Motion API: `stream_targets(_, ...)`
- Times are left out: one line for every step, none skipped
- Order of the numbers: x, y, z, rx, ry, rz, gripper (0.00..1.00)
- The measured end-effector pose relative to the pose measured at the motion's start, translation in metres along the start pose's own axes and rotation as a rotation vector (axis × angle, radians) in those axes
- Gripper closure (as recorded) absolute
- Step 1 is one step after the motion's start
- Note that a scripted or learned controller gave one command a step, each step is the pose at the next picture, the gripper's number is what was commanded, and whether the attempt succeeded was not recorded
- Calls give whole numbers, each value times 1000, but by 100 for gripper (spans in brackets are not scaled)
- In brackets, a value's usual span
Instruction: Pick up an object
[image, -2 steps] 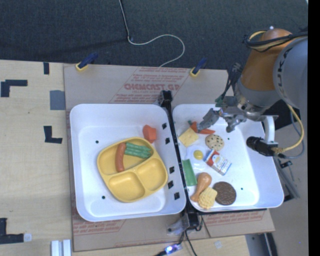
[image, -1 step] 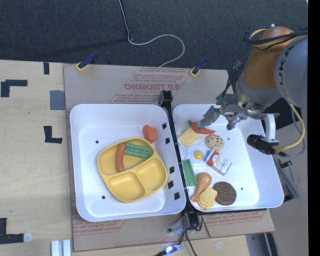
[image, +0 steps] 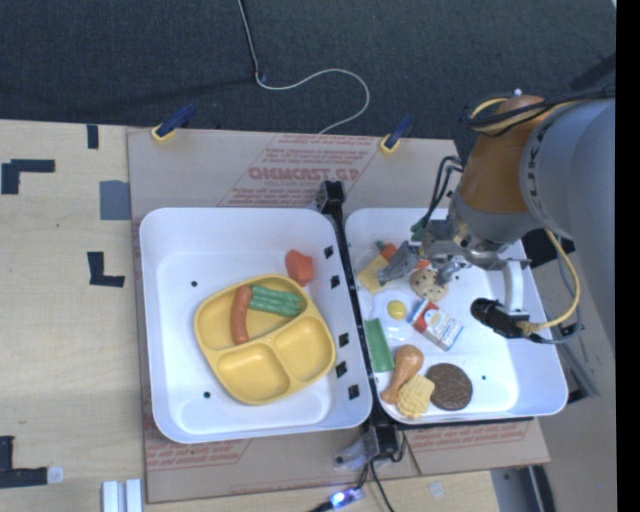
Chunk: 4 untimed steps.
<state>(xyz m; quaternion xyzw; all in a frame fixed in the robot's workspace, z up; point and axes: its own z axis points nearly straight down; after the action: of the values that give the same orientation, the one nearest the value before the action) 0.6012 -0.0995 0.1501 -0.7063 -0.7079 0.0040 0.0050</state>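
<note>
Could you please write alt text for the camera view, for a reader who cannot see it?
A grey robot arm reaches from the right, its gripper low over toy food in the right white bin. The left white bin holds a yellow divided tray bearing a sausage and a green piece.

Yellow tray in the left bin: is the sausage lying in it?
Yes. The sausage lies in the yellow tray, beside the green beans.

The arm (image: 540, 170) is cut off by the frame's right edge. Its wrist hides part of the right bin (image: 520, 395). The gripper (image: 408, 262) looks blurred among the toys.
</note>
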Motion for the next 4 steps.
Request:
stream_targets(-9, -1, 54, 0, -1, 1, 0)
stream_targets(-10, 0, 66, -11, -5, 1, 0)
stream_targets(-11, 2, 56, -17, -8, 0, 100)
stream_targets(-6, 5, 16, -11, -1, 0, 100)
